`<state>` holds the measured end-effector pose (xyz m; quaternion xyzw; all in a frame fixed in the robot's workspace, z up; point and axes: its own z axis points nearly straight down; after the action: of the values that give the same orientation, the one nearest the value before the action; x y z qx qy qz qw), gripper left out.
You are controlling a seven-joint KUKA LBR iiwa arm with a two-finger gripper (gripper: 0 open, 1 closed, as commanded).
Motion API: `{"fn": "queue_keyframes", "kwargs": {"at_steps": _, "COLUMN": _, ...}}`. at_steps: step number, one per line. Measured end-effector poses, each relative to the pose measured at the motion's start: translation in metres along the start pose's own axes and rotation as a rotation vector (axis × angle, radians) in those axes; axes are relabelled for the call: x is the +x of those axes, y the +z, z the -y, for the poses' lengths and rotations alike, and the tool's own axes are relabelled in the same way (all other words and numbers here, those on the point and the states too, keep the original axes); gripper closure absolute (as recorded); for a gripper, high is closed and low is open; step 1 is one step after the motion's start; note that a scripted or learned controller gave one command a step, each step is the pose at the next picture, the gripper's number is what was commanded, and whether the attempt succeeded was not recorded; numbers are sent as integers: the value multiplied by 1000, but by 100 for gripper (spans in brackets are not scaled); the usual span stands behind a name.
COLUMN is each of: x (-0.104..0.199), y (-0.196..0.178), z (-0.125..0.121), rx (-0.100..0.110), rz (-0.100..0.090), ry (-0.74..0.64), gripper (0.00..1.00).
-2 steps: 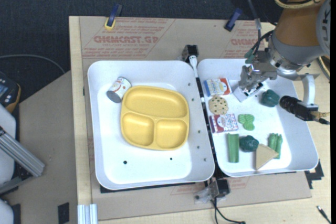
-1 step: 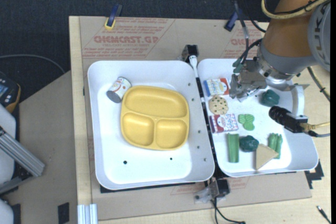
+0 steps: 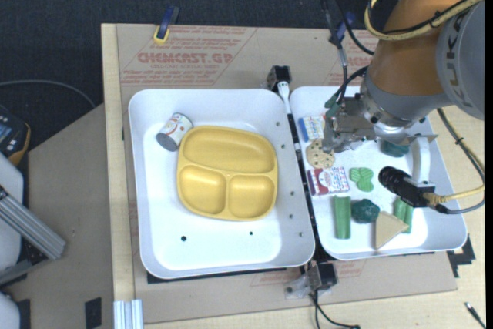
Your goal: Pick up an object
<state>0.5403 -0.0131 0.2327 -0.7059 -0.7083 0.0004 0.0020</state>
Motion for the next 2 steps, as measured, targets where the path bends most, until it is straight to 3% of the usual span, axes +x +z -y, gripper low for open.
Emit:
{"fn": "queue_keyframes", "kwargs": {"at_steps": 1, "x": -9, "y": 9, "z": 11, "rx": 0, "rz": 2, "ry": 5, "gripper": 100}}
{"fn": "queue_keyframes", "kwargs": {"at_steps": 2, "x": -4, "y": 17, "z": -4, "rx": -5, "rz": 3, "ry": 2, "gripper": 100}}
